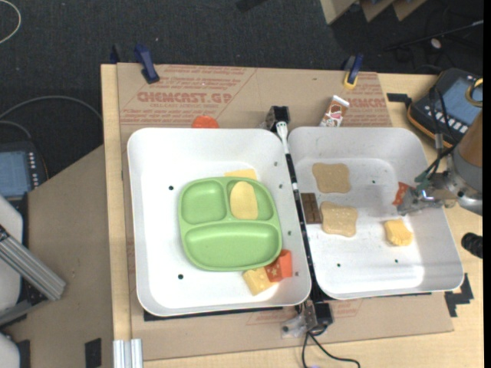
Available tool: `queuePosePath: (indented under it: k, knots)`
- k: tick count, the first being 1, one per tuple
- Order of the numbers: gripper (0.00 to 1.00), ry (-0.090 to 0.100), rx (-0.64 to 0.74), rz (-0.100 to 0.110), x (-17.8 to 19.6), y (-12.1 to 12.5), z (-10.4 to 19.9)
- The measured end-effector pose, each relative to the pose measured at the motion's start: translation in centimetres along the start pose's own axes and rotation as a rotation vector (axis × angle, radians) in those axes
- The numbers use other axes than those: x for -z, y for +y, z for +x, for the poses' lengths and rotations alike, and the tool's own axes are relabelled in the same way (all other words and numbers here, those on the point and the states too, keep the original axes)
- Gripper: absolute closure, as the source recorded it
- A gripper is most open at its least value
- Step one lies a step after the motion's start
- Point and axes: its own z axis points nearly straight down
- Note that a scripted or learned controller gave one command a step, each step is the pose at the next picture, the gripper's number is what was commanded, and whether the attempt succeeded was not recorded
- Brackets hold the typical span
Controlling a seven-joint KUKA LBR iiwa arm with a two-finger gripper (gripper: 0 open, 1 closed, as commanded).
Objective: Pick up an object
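**A:** where's it at rn? Tool sits low at the right bin's right edge, right by a small red piece. Can't tell if it's spread or pinching, too blurry.

**B:** approach/grasp step imo. Yellow chunk just below it, nxt move prob needs a clean drop on one of them.

**A:** bin wall's tight there tho. Two tan bread-like slices sit further left; green divided plate is in the left bin, well apart.
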Motion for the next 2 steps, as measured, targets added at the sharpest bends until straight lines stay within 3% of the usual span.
queuePosePath:
  k: [1, 2]
  knots:
    - [1.0, -0.001, 0.0, -0.002, 1.0, 0.0, 0.0]
    - [1.0, 0.003, 0.012, -0.005, 4.4, 3.3, 9.5]
